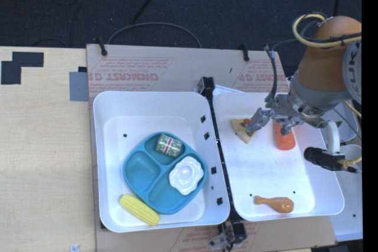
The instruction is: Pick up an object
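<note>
Two white bins sit side by side on the bench. The left bin (106, 127) holds a blue plate (137, 177) with three parts. A small green can (169, 145) lies on its side in the plate's far part. A white fried egg (186, 174) rests on the plate's right part, near the wall between the bins. A yellow corn cob (139, 209) lies by the near left corner of this bin, just touching the plate's rim.

The right bin (322, 200) holds three things. A tan wedge, like a slice of cheese (241, 130), lies near the far left corner. An orange carrot-like piece (284, 137) stands near the far right side of the bin. A brown chicken drumstick (275, 203) lies by the near edge.

The grey and orange arm (328, 56) reaches over the far right side of the right bin. Its gripper (266, 121) hangs between the wedge and the orange piece. One finger (256, 122) sits right by the wedge. I cannot tell if the fingers are apart or together, or if anything is between them.
</note>
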Motion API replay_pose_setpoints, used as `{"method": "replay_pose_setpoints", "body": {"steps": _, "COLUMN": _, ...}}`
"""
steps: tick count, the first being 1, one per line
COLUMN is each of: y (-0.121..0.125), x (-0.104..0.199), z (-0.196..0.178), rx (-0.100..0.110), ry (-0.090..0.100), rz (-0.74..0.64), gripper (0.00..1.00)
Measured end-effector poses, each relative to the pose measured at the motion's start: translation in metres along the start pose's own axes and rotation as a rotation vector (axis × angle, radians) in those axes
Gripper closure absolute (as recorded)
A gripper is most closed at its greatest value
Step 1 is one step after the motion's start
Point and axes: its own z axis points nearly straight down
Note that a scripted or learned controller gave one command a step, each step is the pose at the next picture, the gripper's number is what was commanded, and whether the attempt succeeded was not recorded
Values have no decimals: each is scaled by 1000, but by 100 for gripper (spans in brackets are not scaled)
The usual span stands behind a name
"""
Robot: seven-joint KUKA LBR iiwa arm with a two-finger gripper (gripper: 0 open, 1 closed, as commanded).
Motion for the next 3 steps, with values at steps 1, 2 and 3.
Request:
{"method": "replay_pose_setpoints", "body": {"steps": 1, "y": 3, "x": 0, "z": -6, "rx": -12, "ry": -1, "rz": -1, "gripper": 0}}
{"method": "replay_pose_setpoints", "body": {"steps": 2, "y": 5, "x": -1, "z": 57, "rx": -5, "ry": 0, "rz": -1, "gripper": 0}}
{"method": "replay_pose_setpoints", "body": {"steps": 3, "y": 11, "x": 3, "z": 104, "rx": -5, "ry": 0, "rz": 0, "gripper": 0}}
